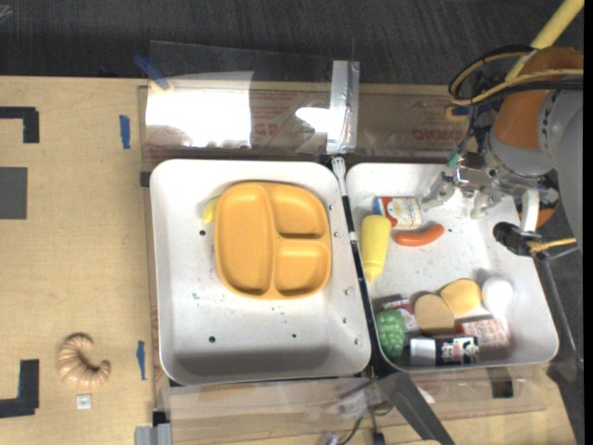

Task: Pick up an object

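White right bin [519,276], near edge: black bottle [443,349], green ball [391,330], bread roll [434,312]. Mid-bin: yellow bottle [374,240] by the left wall, sausage [419,235]. Far edge: gripper [460,185] hovering, fingers spread, holding nothing. Left bin [176,286]: orange tray [272,239].

Grey KUKA arm [563,123] w/ rounded housing and a wide orange band [521,119] just above the wrist. Black and yellow cables [482,72] loop off the top of the band; a pale yellow tube [559,19] runs diag. to the frame's upper right. Wrist end carries a small metal gripper assy [460,185], silver-grey w/ a teal spot, plus a black rounded fitting [517,236] below it.
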Action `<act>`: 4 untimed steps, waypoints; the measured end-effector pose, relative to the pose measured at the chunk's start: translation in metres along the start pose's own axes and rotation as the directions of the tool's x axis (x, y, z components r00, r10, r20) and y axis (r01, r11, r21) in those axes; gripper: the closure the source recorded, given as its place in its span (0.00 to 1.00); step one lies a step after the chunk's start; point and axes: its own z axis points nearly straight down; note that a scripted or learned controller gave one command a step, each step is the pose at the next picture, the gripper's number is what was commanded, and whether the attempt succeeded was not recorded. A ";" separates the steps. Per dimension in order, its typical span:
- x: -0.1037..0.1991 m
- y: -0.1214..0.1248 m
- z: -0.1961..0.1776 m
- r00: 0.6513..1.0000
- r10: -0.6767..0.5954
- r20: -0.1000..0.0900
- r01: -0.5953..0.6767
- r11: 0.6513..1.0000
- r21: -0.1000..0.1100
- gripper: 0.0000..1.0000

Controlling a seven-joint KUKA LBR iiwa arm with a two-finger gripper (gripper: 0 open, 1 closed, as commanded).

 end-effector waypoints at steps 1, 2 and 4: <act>0.044 -0.022 -0.055 0.942 -0.335 -0.001 0.335 0.942 -0.002 0.00; 0.076 -0.040 -0.003 0.948 -0.317 0.008 0.317 0.948 -0.004 0.00; 0.063 -0.062 -0.053 0.779 -0.626 0.000 0.626 0.779 -0.003 0.00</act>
